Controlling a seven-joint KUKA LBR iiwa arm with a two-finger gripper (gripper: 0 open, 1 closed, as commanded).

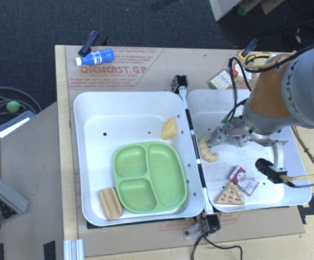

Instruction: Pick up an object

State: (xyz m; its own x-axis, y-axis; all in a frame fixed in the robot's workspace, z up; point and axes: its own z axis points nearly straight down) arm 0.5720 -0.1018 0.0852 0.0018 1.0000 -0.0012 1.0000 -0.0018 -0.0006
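Observation:
My gripper (220, 137) is low in the right bin (295, 196), at its left side, with the grey and orange arm reaching in from the right. Just left of and below the gripper tip lies a tan croissant-shaped piece (207, 150), close to the tip; contact is unclear. Nearer the front of the same bin lie a red and white packet (243, 180) and a pizza slice (230, 195). The left bin (92, 112) holds a green divided plate (148, 176), a yellow cheese wedge (169, 128) and a tan wafer (110, 203).
The divider rim (192, 140) between the bins runs right beside the croissant. A black cable fitting (269, 169) hangs off the arm over the right bin. A blue and white bottle (95, 57) and a small card (220, 80) lie on the bench behind the bins.

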